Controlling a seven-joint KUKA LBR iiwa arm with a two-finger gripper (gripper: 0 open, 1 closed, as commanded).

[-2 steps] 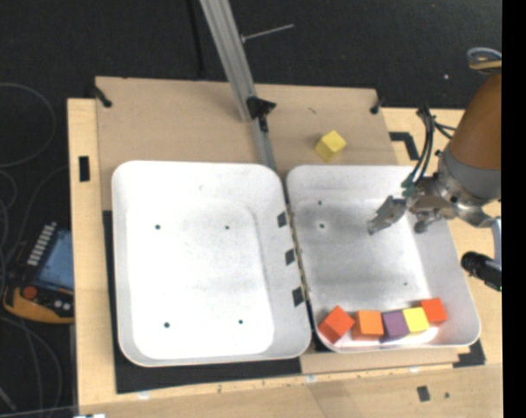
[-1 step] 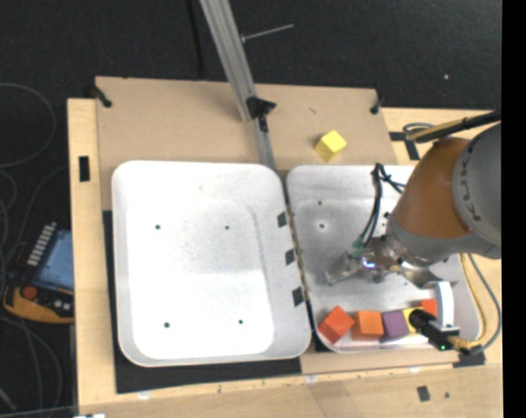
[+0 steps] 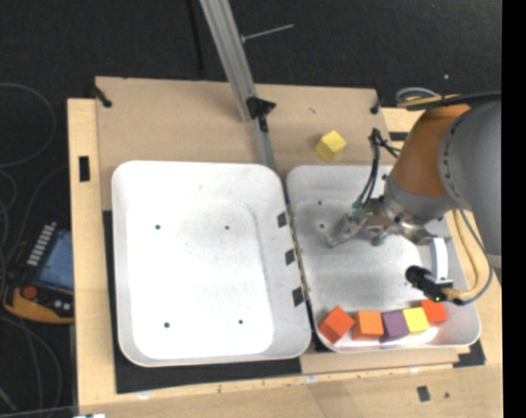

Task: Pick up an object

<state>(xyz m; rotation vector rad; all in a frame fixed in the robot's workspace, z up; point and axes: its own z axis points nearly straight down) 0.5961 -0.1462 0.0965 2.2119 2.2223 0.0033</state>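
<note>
Along the near wall of the right bin [image 3: 324,190] lies a row of small blocks: an orange-red one [image 3: 337,323], an orange one [image 3: 368,323], a purple one [image 3: 394,324], a yellow one [image 3: 416,320] and a red-orange one [image 3: 435,312]. My gripper [image 3: 340,232] hangs over the middle of that bin, well behind the row, pointing left. Nothing shows between its fingers, and their gap is too small to read. The grey arm with its orange band [image 3: 424,155] reaches in from the right.
A yellow cube [image 3: 330,144] rests on the wooden bench behind the right bin. The left bin [image 3: 132,233] sits beside it. A slanted metal pole [image 3: 232,55] rises from the bench behind the bins. Cables and a pendant [image 3: 45,268] lie at far left.
</note>
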